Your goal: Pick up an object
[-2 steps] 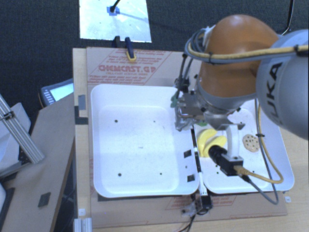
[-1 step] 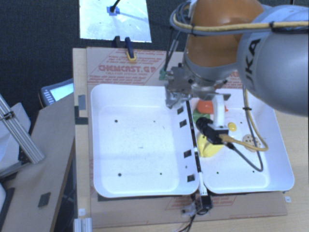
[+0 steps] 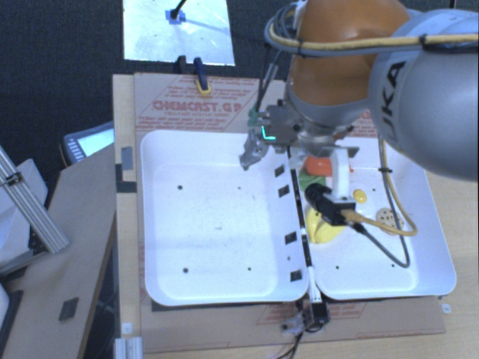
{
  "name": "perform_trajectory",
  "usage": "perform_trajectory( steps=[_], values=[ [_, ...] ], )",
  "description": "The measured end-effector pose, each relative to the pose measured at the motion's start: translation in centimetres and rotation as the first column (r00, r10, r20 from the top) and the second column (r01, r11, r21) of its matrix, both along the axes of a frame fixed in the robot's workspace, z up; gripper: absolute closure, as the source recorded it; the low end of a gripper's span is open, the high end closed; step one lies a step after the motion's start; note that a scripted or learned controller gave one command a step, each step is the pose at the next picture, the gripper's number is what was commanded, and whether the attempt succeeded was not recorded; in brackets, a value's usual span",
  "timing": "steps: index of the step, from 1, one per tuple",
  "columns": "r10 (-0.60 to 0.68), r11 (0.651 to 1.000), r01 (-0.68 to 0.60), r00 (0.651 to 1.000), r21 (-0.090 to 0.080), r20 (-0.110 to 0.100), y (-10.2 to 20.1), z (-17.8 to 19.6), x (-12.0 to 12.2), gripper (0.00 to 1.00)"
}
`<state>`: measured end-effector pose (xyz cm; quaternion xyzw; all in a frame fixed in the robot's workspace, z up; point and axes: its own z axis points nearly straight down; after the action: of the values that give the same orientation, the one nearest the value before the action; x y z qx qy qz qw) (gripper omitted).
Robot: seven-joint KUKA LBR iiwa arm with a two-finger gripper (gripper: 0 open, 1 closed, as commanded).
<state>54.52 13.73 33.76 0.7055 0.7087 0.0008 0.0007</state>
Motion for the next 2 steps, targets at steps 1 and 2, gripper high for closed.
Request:
perform_trajectory(
  steps=[1,2],
  values=[
    [0.005,1.000,-0.005,1.000,0.001,0.003,0.0,1.1,0.1,1.00],
    [0.005,1.000,-0.005,1.000,0.004,0.003,4.0,6.3,-4.0,1.00]
  ],
)
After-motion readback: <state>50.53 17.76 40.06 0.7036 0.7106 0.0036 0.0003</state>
